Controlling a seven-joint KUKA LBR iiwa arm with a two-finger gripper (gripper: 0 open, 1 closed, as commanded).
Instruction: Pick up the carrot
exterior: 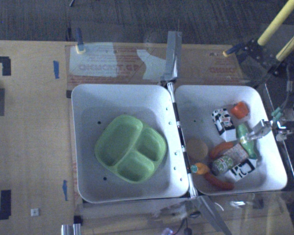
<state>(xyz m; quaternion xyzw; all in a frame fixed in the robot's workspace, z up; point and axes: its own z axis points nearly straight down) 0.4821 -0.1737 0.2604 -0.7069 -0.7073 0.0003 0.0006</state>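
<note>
The carrot (201, 169) is a small orange piece with a green tip. It lies in the right bin (186, 106) near the front left corner, close to the wall between the bins. My gripper (261, 129) shows as a grey metal part at the bin's right side, over a green item (247, 140). It is well to the right of the carrot and apart from it, with nothing visibly held.
Around the carrot lie a brown round item (198, 149), a tin can (227, 161), two red sausage-like pieces (219, 181), black-and-white blocks (222, 120) and an orange-red item (239, 109). The left bin (83, 106) holds a green divided plate (131, 148).
</note>
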